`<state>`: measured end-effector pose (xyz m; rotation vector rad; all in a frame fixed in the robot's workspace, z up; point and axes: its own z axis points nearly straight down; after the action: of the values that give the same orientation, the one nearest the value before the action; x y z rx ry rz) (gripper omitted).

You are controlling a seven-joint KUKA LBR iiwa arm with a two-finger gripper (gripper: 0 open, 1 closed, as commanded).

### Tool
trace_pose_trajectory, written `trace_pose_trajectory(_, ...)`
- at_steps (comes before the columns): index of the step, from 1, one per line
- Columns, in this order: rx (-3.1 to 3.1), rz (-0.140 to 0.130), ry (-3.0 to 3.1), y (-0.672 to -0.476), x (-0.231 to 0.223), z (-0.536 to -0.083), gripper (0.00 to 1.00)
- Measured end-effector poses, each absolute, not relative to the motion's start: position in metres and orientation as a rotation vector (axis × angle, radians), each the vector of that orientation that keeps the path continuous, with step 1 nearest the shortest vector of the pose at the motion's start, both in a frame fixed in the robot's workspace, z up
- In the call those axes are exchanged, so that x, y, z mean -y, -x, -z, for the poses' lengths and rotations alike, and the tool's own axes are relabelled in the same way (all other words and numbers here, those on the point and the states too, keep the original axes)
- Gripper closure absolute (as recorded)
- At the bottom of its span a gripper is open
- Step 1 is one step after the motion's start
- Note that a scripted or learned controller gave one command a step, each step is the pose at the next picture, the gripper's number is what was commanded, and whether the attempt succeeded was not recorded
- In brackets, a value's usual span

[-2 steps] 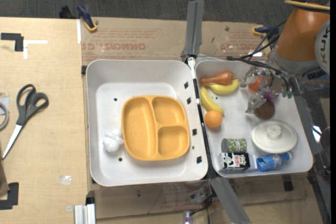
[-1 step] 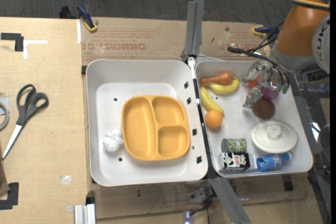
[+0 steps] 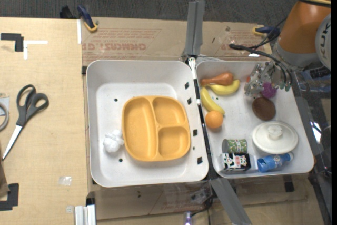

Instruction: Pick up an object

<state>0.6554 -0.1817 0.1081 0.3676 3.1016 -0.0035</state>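
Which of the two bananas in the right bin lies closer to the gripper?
The upper banana, lying crosswise beside the orange-brown pear-shaped fruit, is closer to the gripper. The other banana runs down toward the orange, nearer the divider.

The yellow three-compartment plastic tray (image 3: 156, 128) is looking smooth and matt; the round white lidded bowl (image 3: 274, 137) is gleaming glossily.

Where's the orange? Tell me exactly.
In the camera view, the orange sits in the right bin, near its left wall, just below the lower banana and above the green can.
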Motion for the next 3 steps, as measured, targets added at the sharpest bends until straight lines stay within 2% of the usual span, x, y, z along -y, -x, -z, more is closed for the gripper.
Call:
trace_pose_trajectory(1,-3.094,0.0,-0.505,-0.642,0.149,-0.21,1.0)
trace_pose_trajectory(2,-3.096,0.0,-0.505,-0.642,0.149,-0.209,0.0)
trace_pose_trajectory(3,-3.083,0.0,-0.575,-0.653,0.145,-0.094,0.0)
